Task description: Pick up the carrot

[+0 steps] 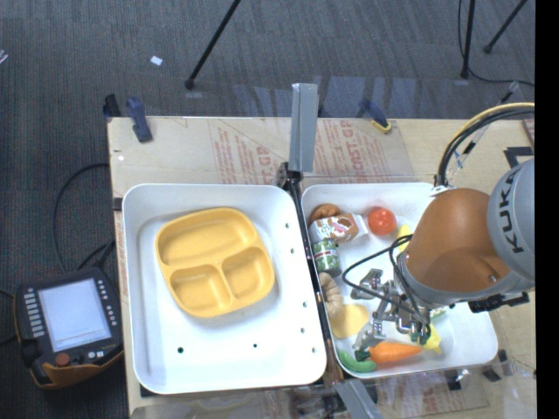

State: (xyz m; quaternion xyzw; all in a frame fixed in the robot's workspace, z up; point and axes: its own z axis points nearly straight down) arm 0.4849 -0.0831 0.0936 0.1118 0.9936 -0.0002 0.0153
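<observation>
Carrot (395,352) lay at the right bin's (476,347) front edge, not yet lifted. Your gripper (397,319) hung just above it; you could not tell if it was open or closed. The grasp remained.

Bench (253,151): bare wood board, matt, printed red lettering. 2 bins (140,234) (476,343): smooth white plastic, slight sheen. Divided tray (214,260): yellow plastic, satin finish. Carrot (395,352): glossy orange plastic look. Tomato (381,221): shiny red plastic look. Pincer (397,321): bare metal, dull grey. Arm's orange band (454,238): smooth, semi-gloss; grey shell (531,216) smooth too. Floor (87,42): dark, ribbed, carpet-like, matt. Pendant (65,326): black plastic casing, glossy screen.
</observation>
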